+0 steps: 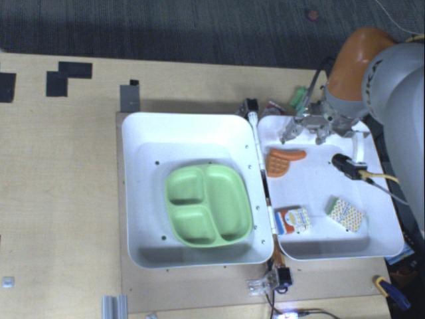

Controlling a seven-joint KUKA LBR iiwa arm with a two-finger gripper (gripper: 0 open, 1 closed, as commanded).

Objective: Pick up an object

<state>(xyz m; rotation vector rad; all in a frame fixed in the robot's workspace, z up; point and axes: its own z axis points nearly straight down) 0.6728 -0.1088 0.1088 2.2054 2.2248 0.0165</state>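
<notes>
In the right bin (378, 241) lie three things: an orange ridged toy (282, 161) near the back left, a small red, white and blue packet (293, 220) towards the front, and a block (346, 214) with a yellow-green pattern at the front right. My gripper (303, 137) hangs over the back of this bin, just behind the orange toy. It is open, its two fingers spread apart with nothing between them.
The left bin (143, 178) holds a pale green divided plate (208, 203). A ridge (261, 178) separates the two bins. The grey arm with its orange band (355, 58) comes in from the upper right.
</notes>
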